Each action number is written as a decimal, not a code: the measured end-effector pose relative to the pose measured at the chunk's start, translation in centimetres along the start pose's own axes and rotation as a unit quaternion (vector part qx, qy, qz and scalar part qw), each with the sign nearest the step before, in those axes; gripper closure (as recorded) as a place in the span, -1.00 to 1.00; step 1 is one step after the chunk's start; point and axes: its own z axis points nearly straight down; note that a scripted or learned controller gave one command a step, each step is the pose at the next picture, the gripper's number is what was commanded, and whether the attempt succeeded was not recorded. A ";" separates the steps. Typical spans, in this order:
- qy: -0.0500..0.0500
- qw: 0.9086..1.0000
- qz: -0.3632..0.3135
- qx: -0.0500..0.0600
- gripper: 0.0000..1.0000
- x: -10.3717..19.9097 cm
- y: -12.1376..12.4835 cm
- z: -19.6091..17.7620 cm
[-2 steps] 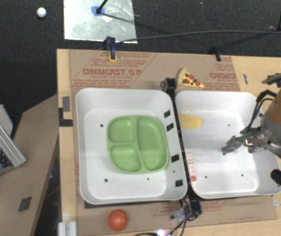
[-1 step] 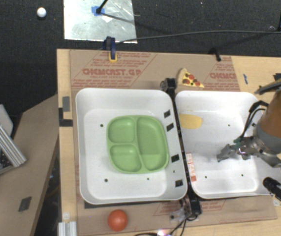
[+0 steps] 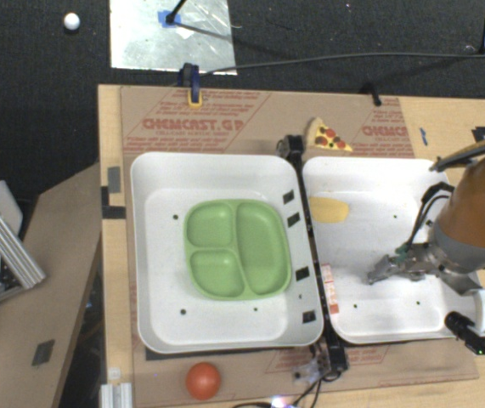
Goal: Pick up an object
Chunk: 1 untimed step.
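Evidently the arm has picked its bin: the tool [image 3: 386, 269] sits low inside the right bin [image 3: 412, 175], toward its near side, with nothing visible between its tips. How wide it stands I cannot tell; the tips blur into 1 grey wedge against the white floor.

The likeliest target in that bin is the pale yellow object [image 3: 329, 210], flat on the floor at the far left, well apart from the tool. The arm would need to travel left and farther away to reach it.

The green divided plate [image 3: 238, 249] fills the middle of the left bin [image 3: 153, 185]. Other things lie outside the bins: a pizza-slice toy [image 3: 328, 137] on the desk just beyond the right bin, and a red ball [image 3: 203, 380] at the near edge.
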 end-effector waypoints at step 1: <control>0.000 1.000 0.000 -0.002 1.00 0.0 0.1 -1.2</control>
